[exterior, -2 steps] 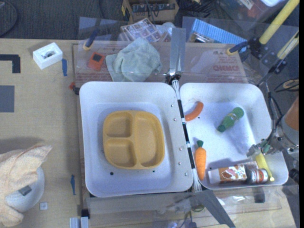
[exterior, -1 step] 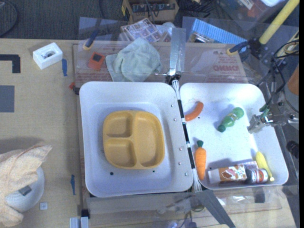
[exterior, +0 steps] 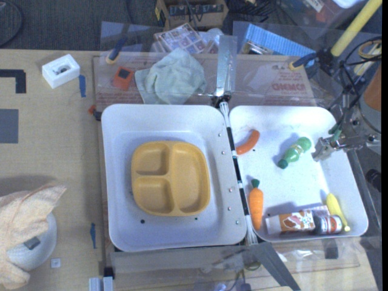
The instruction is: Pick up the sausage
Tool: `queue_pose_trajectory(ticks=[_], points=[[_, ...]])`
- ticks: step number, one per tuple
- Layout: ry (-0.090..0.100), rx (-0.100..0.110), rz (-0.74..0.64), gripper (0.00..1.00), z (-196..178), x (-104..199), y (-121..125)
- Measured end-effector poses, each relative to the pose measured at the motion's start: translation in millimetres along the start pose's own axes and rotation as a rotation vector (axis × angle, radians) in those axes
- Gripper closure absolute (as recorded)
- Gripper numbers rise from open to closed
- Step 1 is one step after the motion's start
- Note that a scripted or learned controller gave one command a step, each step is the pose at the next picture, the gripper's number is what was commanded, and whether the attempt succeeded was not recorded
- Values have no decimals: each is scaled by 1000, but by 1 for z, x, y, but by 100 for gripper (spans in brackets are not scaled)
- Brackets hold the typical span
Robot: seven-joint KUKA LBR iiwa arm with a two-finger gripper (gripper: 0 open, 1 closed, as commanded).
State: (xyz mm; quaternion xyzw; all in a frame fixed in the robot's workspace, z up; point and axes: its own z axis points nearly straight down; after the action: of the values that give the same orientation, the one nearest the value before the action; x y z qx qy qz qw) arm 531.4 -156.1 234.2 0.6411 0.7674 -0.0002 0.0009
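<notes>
Currently, what I see from my remote station, line by line:

Gripper point(exterior: 321, 149): at the right bin's point(exterior: 303, 117) right edge, low over its floor; it looks released, with nothing between its tips.
Sausage point(exterior: 247, 142): well to the gripper's left, at the far side of the same bin beside the centre divider, lying flat and slanted.
Between them: a green bottle point(exterior: 294, 151), nearer the gripper.
Handling, my judgement: light, smooth, probably a slippery plastic toy, stiff enough to pinch.
Where I would grip: across its narrow middle, jaws square to its length.
Nearby: a carrot point(exterior: 256, 206) below the sausage, apart from it.
</notes>
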Motion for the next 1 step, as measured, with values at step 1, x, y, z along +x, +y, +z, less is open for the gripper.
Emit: queue_pose_trajectory(ticks=[1], points=[[3, 3, -111, 100, -8, -2, -25]])
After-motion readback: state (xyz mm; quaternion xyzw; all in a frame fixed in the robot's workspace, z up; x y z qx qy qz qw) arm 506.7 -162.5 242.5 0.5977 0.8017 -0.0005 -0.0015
